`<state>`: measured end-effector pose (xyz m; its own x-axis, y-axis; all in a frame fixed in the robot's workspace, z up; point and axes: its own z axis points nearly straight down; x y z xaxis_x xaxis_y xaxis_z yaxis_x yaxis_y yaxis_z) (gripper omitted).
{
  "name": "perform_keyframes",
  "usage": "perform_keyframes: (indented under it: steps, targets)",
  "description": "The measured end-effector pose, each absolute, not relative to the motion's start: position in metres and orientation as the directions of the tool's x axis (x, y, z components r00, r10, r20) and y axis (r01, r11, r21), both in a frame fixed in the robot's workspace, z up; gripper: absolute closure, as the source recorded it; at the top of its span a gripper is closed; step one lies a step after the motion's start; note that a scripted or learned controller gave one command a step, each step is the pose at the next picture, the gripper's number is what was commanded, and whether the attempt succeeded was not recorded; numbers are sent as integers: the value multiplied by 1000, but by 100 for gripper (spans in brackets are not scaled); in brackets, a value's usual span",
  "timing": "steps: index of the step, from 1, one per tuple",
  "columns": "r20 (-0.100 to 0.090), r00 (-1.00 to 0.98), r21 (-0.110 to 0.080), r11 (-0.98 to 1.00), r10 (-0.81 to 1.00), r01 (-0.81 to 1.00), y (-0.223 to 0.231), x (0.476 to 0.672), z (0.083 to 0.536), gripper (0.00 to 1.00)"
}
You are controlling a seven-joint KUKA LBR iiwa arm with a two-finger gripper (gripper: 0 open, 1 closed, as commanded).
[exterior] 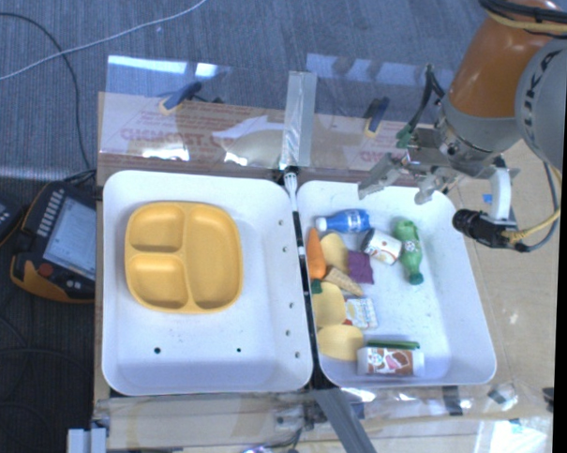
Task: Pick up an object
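Observation:
The right bin (468,304) holds several small objects: a blue and white bottle (345,221), a green bottle (410,250), a white cup with red on it (384,246), a purple block (360,267), an orange carrot (316,256), yellow food pieces (338,342) and a red and green carton (387,359). My gripper (394,194) hangs over the far edge of this bin, just above the blue and white bottle. Its fingers (374,184) are spread open with nothing between them.
In the left bin (165,357) lies a yellow divided plate (184,256). A raised divider (300,269) runs between the two bins. A handheld pendant (62,239) lies off the bench to the left. Clear panels stand behind the bins.

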<state>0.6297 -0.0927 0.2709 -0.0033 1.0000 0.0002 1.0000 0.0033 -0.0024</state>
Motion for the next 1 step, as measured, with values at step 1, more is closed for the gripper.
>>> perform_keyframes:
  steps: [1]
  targets:
    - [-2,25,-4,-25,1000,1000,-116,642,147,0]
